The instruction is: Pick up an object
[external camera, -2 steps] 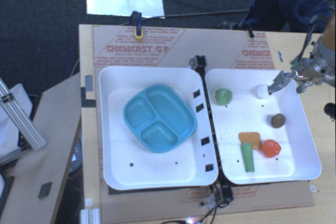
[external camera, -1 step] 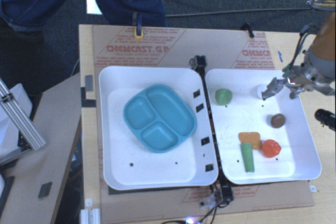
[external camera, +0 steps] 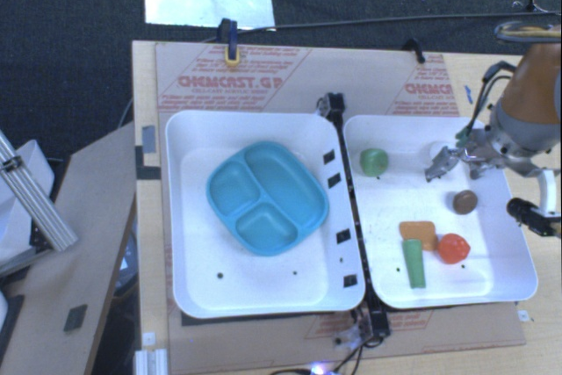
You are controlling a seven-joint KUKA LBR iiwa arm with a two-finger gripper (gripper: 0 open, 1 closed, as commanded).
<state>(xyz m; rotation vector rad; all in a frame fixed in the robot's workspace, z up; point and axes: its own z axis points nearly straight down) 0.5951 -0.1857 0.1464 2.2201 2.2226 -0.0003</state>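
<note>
Five small objects lie in the right bin (external camera: 505, 277). A green round one (external camera: 375, 160) is near its far left corner. A brown ball (external camera: 464, 202) sits toward the right. Near the front are an orange block (external camera: 418, 233), a green stick (external camera: 414, 263) just below it, and a red-orange lump (external camera: 453, 248) beside them. My gripper (external camera: 442, 164) hangs over the far middle of this bin, between the green round object and the brown ball. It touches neither, and I see nothing in it.
A blue divided plate (external camera: 266, 198) lies in the left bin (external camera: 189, 277). A black ridge with clips (external camera: 344, 206) separates the bins. The arm's wrist (external camera: 527, 118) leans in over the right bin's far right corner. Cables cross the bench at the back.
</note>
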